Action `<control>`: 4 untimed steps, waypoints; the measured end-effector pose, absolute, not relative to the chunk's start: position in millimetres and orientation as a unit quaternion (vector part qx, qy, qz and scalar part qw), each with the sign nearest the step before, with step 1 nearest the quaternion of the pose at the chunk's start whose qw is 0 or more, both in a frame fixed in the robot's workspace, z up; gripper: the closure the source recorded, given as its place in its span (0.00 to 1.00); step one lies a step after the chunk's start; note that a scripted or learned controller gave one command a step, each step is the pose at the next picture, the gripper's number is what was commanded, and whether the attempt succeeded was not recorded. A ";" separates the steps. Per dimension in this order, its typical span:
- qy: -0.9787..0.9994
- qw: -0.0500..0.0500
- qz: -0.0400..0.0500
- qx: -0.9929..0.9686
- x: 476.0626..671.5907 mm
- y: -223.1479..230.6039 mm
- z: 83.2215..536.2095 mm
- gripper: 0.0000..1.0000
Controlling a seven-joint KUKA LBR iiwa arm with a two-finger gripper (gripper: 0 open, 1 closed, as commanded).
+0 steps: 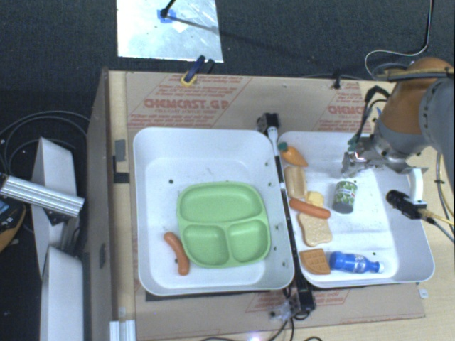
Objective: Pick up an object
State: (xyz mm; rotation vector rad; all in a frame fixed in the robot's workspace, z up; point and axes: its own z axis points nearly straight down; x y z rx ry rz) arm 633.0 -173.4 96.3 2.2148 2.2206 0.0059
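Two shallow white bins sat side by side on the brown cardboard-covered bench. The left bin, at the centre of the frame, held one green divided plate with three compartments, and one sausage lying on the bin floor just beside the plate's lower left edge.

The right bin, right of centre, held the rest. One toy carrot lay at its upper left. Below that came a pale bread roll, then a second sausage lying slantwise across a slice of bread. A second, browner slice lay near the lower edge, touching a blue bottle on its side. One small green can stood upright near the bin's middle, apart from the food.

That made two sausages, two slices, and one each of the others.

The gripper hung over the upper part of the right bin, just above the can in the frame; whether its fingers were apart or together could not be told. Nothing was seen in its grasp.
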 end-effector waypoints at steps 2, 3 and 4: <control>0.708 0.000 0.000 0.707 636.3 -174.5 84.3 0.00; 0.708 0.002 0.001 0.706 652.3 -178.3 129.5 0.00; 0.708 0.000 0.000 0.707 593.1 -167.2 84.3 0.00</control>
